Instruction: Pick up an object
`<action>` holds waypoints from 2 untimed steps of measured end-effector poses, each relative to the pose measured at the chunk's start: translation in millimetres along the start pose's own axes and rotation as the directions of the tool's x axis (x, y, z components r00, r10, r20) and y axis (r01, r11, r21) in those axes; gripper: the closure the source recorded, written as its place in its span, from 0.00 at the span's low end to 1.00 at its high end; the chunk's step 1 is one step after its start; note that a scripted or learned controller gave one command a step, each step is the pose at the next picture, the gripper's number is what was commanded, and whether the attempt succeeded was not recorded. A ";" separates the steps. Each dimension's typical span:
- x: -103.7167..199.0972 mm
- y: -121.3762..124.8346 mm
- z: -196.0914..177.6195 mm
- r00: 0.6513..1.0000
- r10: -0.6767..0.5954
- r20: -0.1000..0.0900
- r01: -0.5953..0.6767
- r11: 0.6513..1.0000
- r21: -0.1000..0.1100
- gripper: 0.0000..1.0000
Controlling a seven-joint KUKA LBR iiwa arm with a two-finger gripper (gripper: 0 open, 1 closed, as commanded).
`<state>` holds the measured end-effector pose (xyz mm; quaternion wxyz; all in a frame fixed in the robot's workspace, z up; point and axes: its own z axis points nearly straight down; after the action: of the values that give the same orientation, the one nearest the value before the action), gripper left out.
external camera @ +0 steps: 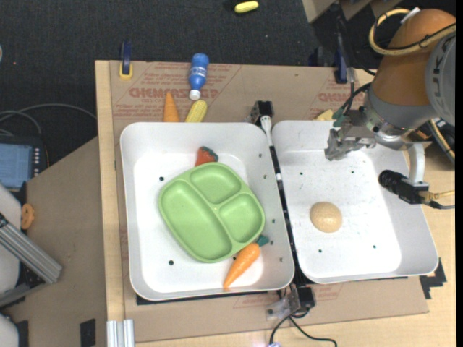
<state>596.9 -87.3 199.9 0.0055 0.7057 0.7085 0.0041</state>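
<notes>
The gripper (338, 150) hangs over the far edge of the right bin (405, 266), a bit toward that bin's far left corner, and honestly I can't tell from this angle whether it's released or clenched, it's just a dark grey lump under the wrist, and nothing is visibly caught in it. The obvious thing to go for is the tan ball (325, 217), sitting alone around the middle of the right bin's floor, slightly left of centre. So from the gripper it lies toward the near edge of the bin and pretty much straight down the picture, barely any sideways offset, with a clear stretch of bare white floor between them. It's roundish, so I'd guess there's no long axis to worry about and any approach angle works. The arm (412, 63) comes in over the far right corner of that bin, so it's already on the right side for this. The left bin (137, 215) is busier: a green divided plate (211, 212) sits tilted across its middle, a carrot (242, 263) lies just off the plate's near corner pointing toward the bin's near edge, and a small orange-red piece (206, 155) peeks out at the plate's far edge. On the bench beyond the left bin's far edge there's a little bottle (198, 74), another carrot-like thing (170, 108) and a yellow piece (197, 110).
</notes>
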 end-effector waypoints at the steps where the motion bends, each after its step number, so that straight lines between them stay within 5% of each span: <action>1: -0.7 -3.3 7.1 1.000 0.003 -0.002 -0.003 1.000 0.013 0.00; 2: -7.5 -73.9 118.3 1.000 0.007 -0.004 -0.007 1.000 0.020 0.00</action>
<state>524.7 -95.3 80.6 -0.0028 0.7083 0.7059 -0.0015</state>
